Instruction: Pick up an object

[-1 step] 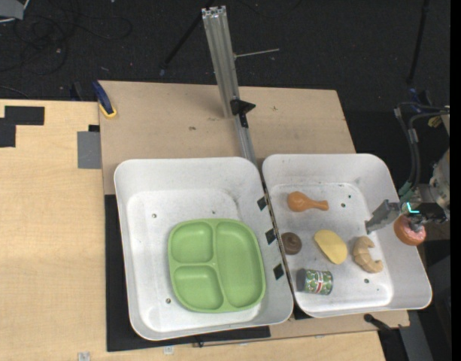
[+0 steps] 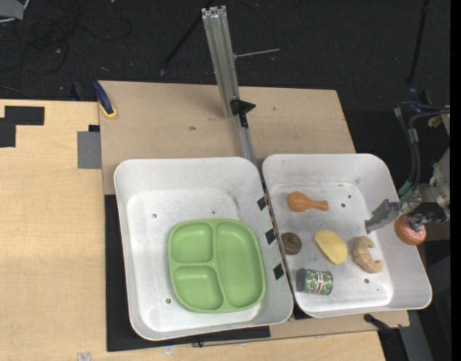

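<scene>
A: Where is the gripper (image 2: 401, 218) right now?

B: At the right edge of the right bin (image 2: 410, 292), about halfway along that side. A red-orange ball-like object (image 2: 410, 230) sits right at its tip, just outside the bin's rim.

A: Is it holding that ball?

B: I cannot tell. The fingers are small and partly dark there, so how far apart they stand is unclear, and I can't say the ball is between them.

A: What lies in the right bin?

B: An orange chicken-drumstick toy (image 2: 306, 201) toward the far side. Nearer, a small brown round piece (image 2: 291, 242) by the left wall, a yellow potato-like lump (image 2: 331, 246) in the middle, and a tan croissant-shaped piece (image 2: 367, 253) to its right. A green can (image 2: 316, 281) lies on its side nearest the front edge.

A: And the left bin (image 2: 140, 201)?

B: It holds a green divided plate (image 2: 215, 265) with three compartments, toward the near right part of the bin.

A: Anything behind the bins?

B: A metal post (image 2: 224, 59) rises from the far side, between the two bins.
</scene>
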You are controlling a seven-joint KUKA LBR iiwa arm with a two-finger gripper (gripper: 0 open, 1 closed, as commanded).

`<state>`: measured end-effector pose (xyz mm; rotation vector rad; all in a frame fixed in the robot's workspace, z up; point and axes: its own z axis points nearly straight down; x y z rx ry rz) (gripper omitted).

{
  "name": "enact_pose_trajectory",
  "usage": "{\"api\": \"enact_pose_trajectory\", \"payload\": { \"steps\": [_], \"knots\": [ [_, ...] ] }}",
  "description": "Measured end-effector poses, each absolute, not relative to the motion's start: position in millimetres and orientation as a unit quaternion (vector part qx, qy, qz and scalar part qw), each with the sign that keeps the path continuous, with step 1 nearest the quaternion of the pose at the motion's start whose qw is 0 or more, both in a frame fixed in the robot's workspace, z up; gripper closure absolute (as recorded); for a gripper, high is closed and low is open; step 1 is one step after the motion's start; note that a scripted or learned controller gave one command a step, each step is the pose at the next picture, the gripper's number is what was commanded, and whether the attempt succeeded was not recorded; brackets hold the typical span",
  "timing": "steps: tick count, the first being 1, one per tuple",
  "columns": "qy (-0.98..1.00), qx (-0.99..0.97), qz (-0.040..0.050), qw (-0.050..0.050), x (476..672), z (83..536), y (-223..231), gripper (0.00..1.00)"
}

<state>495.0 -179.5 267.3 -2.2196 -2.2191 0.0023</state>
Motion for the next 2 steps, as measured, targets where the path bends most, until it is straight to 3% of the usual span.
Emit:
{"api": "enact_pose_trajectory", "payload": {
  "steps": [2],
  "knots": [
    [-0.707, -0.707, 0.0021, 0.004, 492.1, 149, -182, 0.0]
  ]
}}
